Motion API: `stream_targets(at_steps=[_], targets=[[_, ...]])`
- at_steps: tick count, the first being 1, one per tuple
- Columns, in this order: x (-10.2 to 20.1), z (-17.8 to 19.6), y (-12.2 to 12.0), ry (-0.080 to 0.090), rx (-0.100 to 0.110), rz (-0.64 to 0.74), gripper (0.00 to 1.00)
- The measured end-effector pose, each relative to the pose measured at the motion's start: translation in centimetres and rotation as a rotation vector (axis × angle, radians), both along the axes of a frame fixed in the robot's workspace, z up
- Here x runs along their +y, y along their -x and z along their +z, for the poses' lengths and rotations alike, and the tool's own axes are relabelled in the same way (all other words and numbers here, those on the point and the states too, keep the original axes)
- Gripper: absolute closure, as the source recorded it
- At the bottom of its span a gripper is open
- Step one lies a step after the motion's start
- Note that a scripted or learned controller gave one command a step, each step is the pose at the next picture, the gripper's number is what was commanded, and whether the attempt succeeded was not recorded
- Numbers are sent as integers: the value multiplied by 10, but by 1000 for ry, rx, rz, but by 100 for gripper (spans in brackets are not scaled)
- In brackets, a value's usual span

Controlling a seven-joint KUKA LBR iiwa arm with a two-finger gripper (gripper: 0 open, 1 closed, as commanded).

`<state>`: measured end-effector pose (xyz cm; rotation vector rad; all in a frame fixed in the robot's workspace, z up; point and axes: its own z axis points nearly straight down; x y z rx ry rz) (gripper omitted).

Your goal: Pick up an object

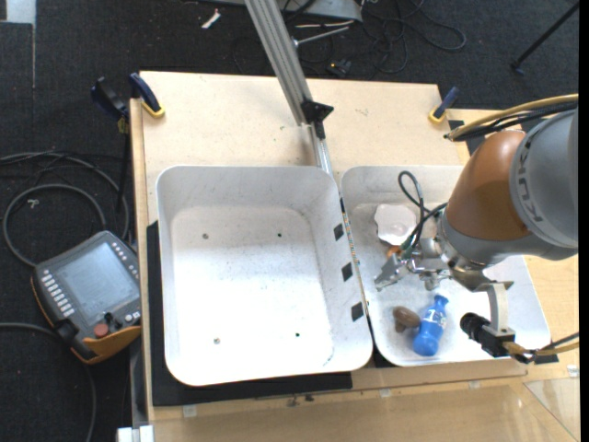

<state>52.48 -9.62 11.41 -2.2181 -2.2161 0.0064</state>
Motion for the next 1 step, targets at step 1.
stream_targets(at_steps=[1], targets=[[1, -19, 0, 1, -7, 0, 0]])
